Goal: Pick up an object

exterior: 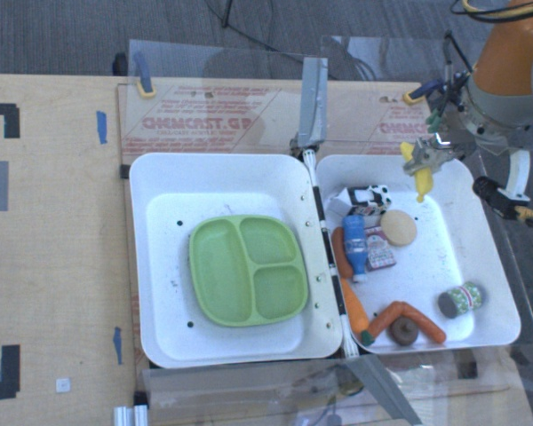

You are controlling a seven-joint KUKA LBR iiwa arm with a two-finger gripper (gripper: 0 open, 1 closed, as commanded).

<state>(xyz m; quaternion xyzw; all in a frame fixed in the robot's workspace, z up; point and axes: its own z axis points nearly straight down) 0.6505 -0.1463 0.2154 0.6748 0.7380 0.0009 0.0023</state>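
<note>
Yellow banana-like toy dangling upright over the right bin's far edge, pinched at its top by the jaws of the gripper. Long axis straight down, directly under the jaws.

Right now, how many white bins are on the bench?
2. The left bin holds a green divided plate. The right bin beside it holds a jumble of small items.
</note>
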